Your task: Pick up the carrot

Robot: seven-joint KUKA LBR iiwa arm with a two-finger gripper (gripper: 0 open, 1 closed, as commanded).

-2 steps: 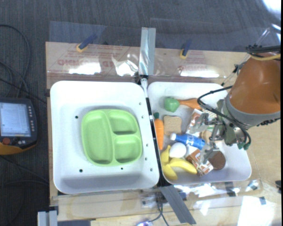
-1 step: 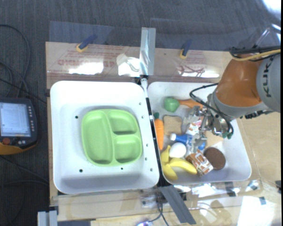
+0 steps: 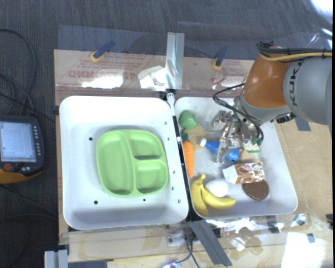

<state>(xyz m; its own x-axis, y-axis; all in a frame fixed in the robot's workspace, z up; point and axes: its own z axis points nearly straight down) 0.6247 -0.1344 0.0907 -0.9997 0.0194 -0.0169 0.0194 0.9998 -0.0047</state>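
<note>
The carrot (image 3: 188,157) is orange with a green top and lies lengthwise against the left wall of the right bin (image 3: 279,149). My gripper (image 3: 228,142) hangs over the middle of that bin, to the right of the carrot and apart from it, its metal fingers pointing down among small blue items. The grey arm with its orange band (image 3: 265,82) reaches in from the right above it.
A green round item (image 3: 187,119) lies beyond the carrot. A banana (image 3: 204,197), a white egg (image 3: 216,188), a brown-and-white carton (image 3: 245,172) and a brown disc (image 3: 255,190) fill the bin's near part. The left bin (image 3: 78,149) holds a green divided plate (image 3: 132,162).
</note>
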